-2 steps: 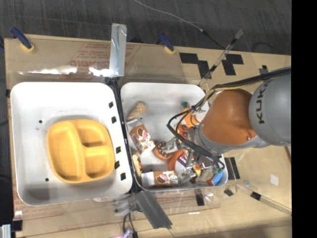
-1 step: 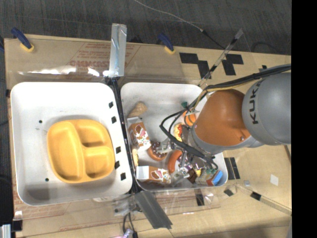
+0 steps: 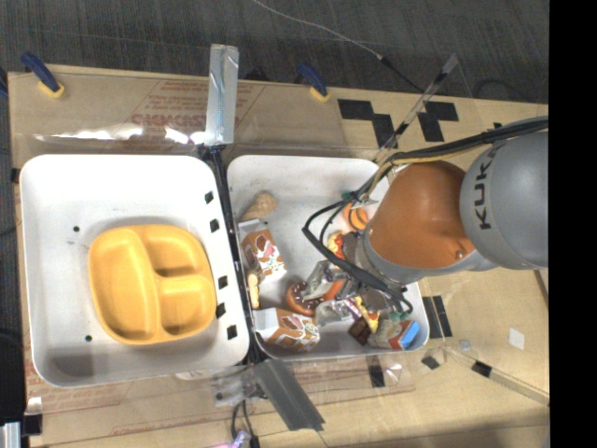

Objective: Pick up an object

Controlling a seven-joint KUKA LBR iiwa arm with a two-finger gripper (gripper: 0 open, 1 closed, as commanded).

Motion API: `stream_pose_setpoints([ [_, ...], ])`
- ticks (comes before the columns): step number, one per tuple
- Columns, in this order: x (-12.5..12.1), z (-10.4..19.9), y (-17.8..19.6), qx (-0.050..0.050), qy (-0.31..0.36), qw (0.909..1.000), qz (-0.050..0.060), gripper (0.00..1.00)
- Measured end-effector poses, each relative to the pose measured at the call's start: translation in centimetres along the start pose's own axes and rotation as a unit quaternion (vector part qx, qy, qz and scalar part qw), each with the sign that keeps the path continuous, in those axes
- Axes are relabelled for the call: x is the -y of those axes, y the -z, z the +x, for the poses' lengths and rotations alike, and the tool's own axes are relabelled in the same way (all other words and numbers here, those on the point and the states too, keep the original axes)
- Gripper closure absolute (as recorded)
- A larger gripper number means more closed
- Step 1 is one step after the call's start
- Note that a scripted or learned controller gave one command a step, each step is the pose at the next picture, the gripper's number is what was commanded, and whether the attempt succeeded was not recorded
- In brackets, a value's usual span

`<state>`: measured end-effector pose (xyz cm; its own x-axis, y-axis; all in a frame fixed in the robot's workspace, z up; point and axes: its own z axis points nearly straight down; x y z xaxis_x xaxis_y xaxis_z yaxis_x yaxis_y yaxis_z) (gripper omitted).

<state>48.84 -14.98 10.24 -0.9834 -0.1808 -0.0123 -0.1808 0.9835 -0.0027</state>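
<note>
We see the end effector (image 3: 328, 286), grip state indiscernible, low among toys at the right bin's (image 3: 298, 171) 6 o'clock; yellow divided tray (image 3: 149, 283) left.

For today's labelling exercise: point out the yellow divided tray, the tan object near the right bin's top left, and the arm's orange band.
Yellow divided tray (image 3: 149, 283): camera view, central divider.
Tan object (image 3: 260, 205): camera view, its middle.
Orange band (image 3: 420, 217): camera view, upper surface.

Glossy yellow plastic tray (image 3: 149, 283)

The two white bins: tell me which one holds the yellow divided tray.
The left bin holds the yellow tray, lying alone there. The right bin instead holds a clutter of small objects, with the arm reaching over it.
</note>
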Motion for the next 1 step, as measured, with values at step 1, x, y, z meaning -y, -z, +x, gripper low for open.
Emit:
stream_pose_setpoints([
  [1,-4.97,-2.00,10.11,0.014,-0.012,0.9998,0.012,1.00],
])
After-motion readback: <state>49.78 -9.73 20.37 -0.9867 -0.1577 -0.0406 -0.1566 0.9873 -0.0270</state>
